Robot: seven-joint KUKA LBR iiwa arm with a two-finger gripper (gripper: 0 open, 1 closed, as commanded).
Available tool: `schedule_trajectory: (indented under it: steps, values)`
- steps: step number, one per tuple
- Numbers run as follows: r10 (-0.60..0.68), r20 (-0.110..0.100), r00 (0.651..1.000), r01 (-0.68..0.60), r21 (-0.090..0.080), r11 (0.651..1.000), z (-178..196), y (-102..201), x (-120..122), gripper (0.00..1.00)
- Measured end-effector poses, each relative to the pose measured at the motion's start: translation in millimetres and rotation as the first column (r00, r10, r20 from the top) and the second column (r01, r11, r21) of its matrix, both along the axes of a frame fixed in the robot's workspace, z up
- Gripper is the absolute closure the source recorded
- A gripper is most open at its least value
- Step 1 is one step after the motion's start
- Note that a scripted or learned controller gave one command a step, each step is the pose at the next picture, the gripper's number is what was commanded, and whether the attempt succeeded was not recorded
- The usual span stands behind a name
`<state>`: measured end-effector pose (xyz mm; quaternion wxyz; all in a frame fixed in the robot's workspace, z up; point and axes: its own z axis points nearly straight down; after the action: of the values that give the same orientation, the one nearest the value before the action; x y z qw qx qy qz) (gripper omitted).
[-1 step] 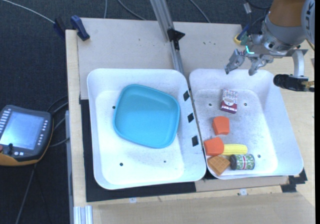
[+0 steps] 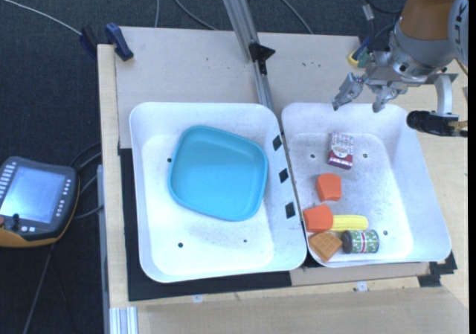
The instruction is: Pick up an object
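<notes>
**Tool spread above the right bin's far rim**

The tool [image 2: 362, 98] hangs with fingers apart, gripping nothing, over the far edge of the right bin [image 2: 416, 176]. Below it lie a small red-and-white box [image 2: 341, 151], two orange blocks [image 2: 329, 187] (one nearer the divider), a corn cob [image 2: 349, 222], a waffle-like piece [image 2: 325, 245] and a small can [image 2: 361, 241]. The left bin [image 2: 149, 176] holds a blue plate [image 2: 218, 172].

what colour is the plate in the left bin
Light blue, a rounded-square plastic plate, seen clearly in the camera view.
</notes>
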<state>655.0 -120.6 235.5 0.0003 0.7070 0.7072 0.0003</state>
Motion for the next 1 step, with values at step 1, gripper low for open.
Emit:
schedule_trajectory:
  steps: [1]
  values:
    - [-0.001, -0.005, 1.0, 0.001, 0.001, 1.0, -55.3, -9.5, 1.5, 0.0]
